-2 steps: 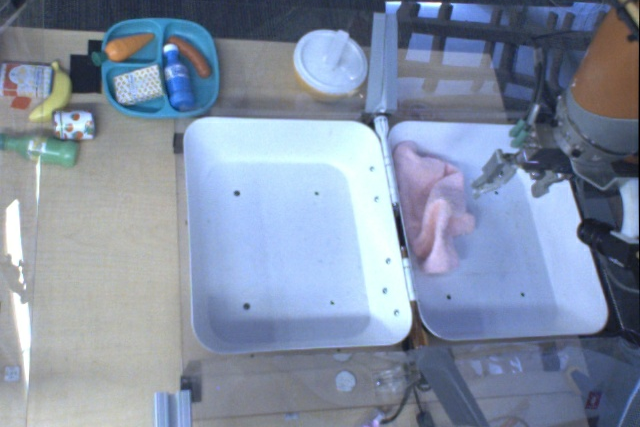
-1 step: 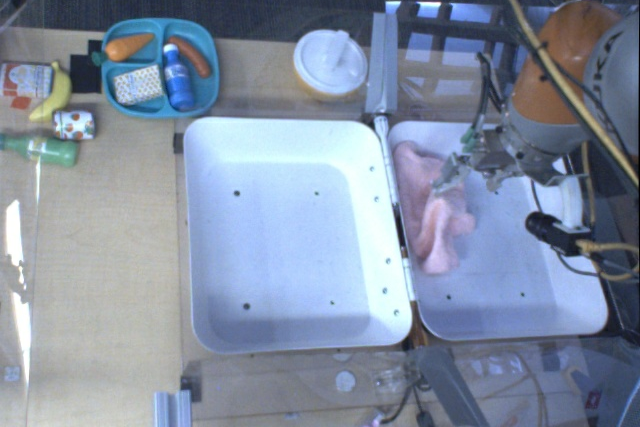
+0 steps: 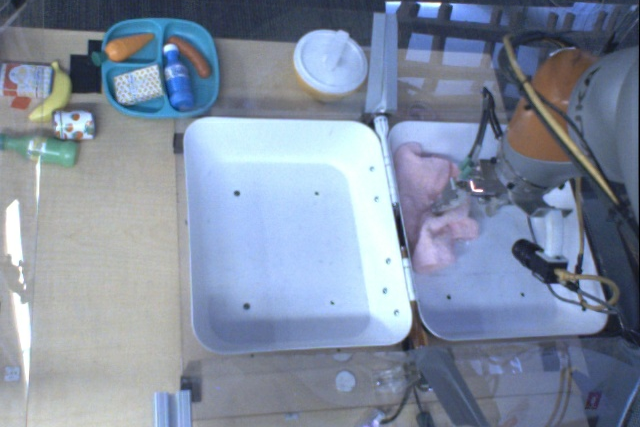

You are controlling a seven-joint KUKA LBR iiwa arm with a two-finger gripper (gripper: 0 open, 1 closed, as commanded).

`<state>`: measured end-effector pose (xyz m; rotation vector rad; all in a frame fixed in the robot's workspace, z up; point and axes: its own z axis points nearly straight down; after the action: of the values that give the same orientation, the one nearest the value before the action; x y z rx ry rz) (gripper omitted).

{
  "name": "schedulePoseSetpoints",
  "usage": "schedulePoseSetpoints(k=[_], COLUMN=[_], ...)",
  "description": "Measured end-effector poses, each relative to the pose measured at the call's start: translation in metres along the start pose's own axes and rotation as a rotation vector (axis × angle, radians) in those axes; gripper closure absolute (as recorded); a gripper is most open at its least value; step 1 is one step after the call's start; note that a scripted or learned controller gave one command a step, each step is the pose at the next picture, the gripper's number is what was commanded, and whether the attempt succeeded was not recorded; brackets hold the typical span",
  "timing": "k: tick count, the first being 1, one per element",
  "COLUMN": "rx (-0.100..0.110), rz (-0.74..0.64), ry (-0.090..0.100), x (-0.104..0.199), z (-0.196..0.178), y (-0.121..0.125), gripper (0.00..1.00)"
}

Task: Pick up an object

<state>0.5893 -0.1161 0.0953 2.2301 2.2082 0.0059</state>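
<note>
End effector sits low in the right bin, right on the pink cloth bunched along that bin's left wall. Can't tell its finger state, cloth hides the tips. Left bin sits alongside. Blue toy tray far left on bench.

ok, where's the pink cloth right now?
The pink cloth lies in the right bin, bunched against its left wall beside the divider, with the tool right at its right edge.
</note>
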Motion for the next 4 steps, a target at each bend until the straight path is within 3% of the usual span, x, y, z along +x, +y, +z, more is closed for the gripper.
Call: schedulePoseSetpoints(k=[1,2,3,4], rx=[-0.013,-0.012,-0.01,-0.011], rz=[-0.049,-0.044,-0.002,-0.118], ry=[-0.004,-0.002,-0.002,-0.002], x=[0.023,-0.001,0.027,0.011], z=[0.005,0.004,0.006,0.005], y=[-0.023,-0.056,0.009,-0.025], gripper=[0.0,0.0,0.0,0.0])
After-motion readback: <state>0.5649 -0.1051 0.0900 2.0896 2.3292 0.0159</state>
